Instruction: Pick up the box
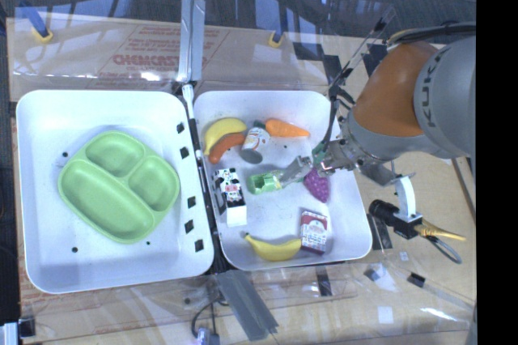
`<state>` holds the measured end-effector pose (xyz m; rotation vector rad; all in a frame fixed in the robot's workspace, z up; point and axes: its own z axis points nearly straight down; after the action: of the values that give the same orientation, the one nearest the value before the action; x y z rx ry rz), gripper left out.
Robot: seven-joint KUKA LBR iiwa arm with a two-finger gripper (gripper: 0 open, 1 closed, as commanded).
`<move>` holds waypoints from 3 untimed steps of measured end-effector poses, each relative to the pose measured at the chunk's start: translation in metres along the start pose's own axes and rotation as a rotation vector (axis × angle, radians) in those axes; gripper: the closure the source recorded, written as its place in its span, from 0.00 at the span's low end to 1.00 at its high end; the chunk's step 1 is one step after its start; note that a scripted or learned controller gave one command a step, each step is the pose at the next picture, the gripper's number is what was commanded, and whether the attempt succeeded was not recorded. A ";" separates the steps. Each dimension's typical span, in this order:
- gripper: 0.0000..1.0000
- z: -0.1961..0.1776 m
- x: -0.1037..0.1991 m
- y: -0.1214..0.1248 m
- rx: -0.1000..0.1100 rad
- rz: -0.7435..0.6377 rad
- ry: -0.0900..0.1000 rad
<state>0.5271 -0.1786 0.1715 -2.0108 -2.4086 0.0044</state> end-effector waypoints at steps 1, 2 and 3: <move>0.00 0.081 -0.023 -0.056 -0.001 0.080 0.001; 0.00 0.081 -0.023 -0.056 -0.002 0.080 0.000; 0.00 0.080 -0.023 -0.012 -0.002 0.085 0.000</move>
<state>0.5193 -0.2031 0.0911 -2.1122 -2.3227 0.0019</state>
